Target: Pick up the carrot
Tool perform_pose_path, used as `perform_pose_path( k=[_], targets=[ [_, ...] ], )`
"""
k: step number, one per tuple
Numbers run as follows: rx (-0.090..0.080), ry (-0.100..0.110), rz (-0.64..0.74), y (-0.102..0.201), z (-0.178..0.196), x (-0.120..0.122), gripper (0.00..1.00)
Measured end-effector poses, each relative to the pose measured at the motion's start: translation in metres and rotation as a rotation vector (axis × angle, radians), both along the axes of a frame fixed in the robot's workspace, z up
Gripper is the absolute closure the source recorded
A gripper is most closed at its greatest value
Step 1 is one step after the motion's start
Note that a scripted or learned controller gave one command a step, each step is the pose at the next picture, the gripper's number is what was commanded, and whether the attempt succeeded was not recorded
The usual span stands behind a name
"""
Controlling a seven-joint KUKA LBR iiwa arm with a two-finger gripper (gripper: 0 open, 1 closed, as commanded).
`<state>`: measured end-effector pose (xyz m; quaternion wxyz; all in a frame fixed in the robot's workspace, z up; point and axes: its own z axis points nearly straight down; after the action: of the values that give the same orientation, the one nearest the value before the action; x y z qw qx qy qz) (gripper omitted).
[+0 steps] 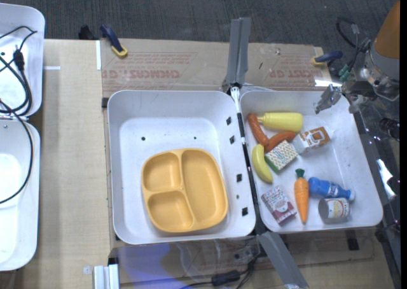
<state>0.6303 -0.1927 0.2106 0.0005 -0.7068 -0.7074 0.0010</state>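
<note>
Near front of right bin (365, 154), carrot (301, 197) upright-ish btwn small carton (278, 204) & blue bottle (330, 188), end effector (329, 98) at far rim, grip state unclear.

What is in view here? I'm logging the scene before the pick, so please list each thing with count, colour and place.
carrot: 1, orange with green top, right bin, near front
divided plate: 1, yellow, left bin
mustard bottle: 1, yellow, right bin, back
sausages: 2, red-orange, right bin, below the mustard bottle
banana: 1, yellow, right bin, left side
small cartons: 3, mixed print, right bin
blue bottle: 1, blue, right of the carrot
can: 1, silver with label, right bin, front right corner
bins: 2, white, side by side on the bench
clamps: 2, blue and yellow, back of the bench
arm: 1, grey with orange band, upper right
hand: 1, metal, above the right bin's back right edge
</note>
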Motion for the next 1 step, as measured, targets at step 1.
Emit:
perform_pose_path(
  k=[1],
  targets=[
    [-0.01, -0.025, -0.032, 0.0142, -0.0952, -0.0355, 0.0]
  ],
)
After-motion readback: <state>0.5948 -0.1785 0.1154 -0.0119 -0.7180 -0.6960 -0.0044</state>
